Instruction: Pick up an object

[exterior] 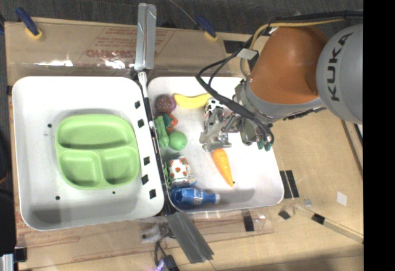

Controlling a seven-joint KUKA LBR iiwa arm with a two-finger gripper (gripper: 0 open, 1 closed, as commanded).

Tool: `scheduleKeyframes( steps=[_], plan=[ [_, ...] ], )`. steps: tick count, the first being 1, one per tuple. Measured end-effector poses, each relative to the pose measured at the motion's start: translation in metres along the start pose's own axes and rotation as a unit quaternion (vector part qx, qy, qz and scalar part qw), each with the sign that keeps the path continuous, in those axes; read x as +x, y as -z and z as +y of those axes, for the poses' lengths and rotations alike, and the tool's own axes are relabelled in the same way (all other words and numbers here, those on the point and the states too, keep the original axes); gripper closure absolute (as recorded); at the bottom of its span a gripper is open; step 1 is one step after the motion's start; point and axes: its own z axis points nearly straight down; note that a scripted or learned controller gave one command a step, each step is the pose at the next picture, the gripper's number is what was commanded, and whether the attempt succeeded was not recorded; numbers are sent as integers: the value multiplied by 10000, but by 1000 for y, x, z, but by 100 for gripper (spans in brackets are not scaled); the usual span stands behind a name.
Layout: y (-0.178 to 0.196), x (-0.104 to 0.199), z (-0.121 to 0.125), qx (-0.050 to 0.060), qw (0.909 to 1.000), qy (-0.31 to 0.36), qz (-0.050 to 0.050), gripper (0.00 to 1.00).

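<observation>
Jaws [213,137]: metallic, over the right bin [262,192]; apart or together, cannot tell.
Carrot [223,166]: tapered, orange, just below the jaws.
Banana [192,100]: curved, yellow, above them.
Left bin [24,140]: glossy white, holds a green three-part tray [97,151].

The arm [345,72] is showing a grey shell with "KUKA" lettered in black, and a broad, glossy orange band [287,66] is bulging beside it. Black cables — one pale yellow among them — are looping over the band toward the metallic gripper [216,131], all silver brackets and dark fittings.
</observation>
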Motion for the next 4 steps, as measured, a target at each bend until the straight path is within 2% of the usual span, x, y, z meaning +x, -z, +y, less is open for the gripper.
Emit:
scheduleKeyframes(
  steps=[1,2,3,4],
  plan=[
    [-5,3,-3,0,10000,-25,54,0],
    [-117,1,-71,-18,9982,585,112,0],
    [-138,8,-71,-7,9993,359,72,0],
    [-127,6,-70,-4,9992,398,55,100]
  ],
)
